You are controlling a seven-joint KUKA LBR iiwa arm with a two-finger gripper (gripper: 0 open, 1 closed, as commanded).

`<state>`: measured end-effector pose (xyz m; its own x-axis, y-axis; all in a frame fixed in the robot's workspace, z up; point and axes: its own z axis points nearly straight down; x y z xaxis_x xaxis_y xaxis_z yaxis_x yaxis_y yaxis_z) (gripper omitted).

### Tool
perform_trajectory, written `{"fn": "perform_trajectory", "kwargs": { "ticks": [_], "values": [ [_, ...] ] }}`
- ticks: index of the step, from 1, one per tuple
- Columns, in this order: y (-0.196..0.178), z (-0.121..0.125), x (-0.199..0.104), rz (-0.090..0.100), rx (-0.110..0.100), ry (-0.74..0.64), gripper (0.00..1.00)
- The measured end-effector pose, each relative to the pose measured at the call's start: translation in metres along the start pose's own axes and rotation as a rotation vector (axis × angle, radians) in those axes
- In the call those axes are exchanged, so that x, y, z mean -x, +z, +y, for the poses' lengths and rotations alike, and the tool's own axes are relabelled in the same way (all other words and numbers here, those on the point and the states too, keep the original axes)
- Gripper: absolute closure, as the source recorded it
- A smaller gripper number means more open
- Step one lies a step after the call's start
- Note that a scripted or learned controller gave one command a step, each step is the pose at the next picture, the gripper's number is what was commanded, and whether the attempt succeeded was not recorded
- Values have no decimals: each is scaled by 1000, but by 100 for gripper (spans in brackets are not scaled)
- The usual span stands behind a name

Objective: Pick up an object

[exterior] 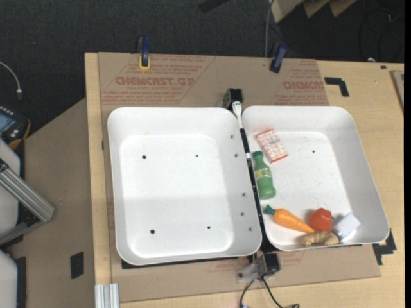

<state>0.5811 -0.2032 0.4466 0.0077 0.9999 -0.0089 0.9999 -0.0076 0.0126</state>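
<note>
Whether the pincer is open, closed or gripping anything cannot be told from this view; the things to pick up all lie in the right-hand shallow white plastic bin (359, 153), clustered toward its left and near sides; taking that bin's middle as the clock centre, a small flat packet printed in red and white (271, 145) lies at about ten o'clock, tilted; a green plastic bottle with a paler label (262, 175) lies on its side at nine o'clock, running along the left wall just below the packet; an orange toy carrot with a green top (289, 220) lies at seven o'clock, its green end near the bottle's base; a round red toy fruit (321, 219) sits at about six o'clock, just beside the carrot's tip; a knobbly tan root-shaped piece (319, 239) lies against the near rim, just below the red fruit; a small white block (347, 226) rests at five o'clock, beside the fruit and the root; at nine o'clock from this bin, touching it along a dark seam, sits the left-hand shallow white plastic bin (170, 181), its floor marked by four dark dots; both bins rest on a brown cardboard-covered bench with red printing (192, 76); at twelve o'clock on the board's far edge two blue clamps (144, 50) are fixed, well apart.
</note>
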Motion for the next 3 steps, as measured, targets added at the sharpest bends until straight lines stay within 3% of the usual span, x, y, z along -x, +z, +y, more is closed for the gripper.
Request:
{"fn": "perform_trajectory", "kwargs": {
  "ticks": [1, 3],
  "values": [
    [-45, 89, 21, 2, -1, -10, 100],
    [-65, 88, 20, -1, 0, -10, 100]
  ]
}}
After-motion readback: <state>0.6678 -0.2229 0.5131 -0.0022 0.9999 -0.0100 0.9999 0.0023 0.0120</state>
